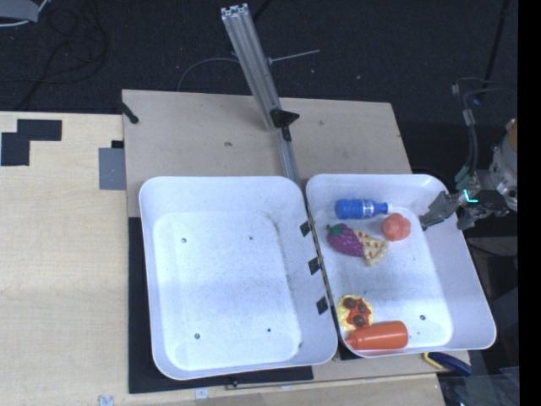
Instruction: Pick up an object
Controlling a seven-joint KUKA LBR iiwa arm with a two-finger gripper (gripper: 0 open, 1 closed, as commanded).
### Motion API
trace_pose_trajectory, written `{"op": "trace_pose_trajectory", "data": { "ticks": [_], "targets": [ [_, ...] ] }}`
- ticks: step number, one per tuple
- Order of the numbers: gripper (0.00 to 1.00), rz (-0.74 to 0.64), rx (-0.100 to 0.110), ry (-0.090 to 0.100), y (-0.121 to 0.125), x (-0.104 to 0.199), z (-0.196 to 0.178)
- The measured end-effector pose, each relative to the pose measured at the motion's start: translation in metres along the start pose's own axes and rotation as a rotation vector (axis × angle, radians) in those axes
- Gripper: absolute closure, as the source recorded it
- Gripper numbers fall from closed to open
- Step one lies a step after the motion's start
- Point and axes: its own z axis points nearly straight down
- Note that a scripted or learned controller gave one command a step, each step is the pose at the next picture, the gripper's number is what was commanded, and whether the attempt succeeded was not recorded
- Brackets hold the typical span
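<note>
The right bin (448,299) holds several toy foods. A blue bottle (362,208) lies near its far side, with a red ball-like fruit (396,226) just right of it. A purple grape bunch (344,239) touches a pizza slice (372,247) in the middle. Near the front lie a yellow piece with red spots (355,310) and an orange-red sausage shape (378,336). My gripper (450,212) hangs over the bin's right rim, right of the red fruit and apart from it. It looks open, with nothing between its fingers.
The left bin (161,227) stands beside the right one, joined by black clips (314,265) along the shared rim. A slanted aluminium bar (258,70) rises behind the bins. Cables hang by the arm at the far right.
</note>
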Motion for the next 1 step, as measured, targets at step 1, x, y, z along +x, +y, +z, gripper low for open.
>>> {"op": "trace_pose_trajectory", "data": {
  "ticks": [1],
  "targets": [
    [0.00,0.000,0.000,0.000,0.0000,0.0000,0.0000]
  ]
}}
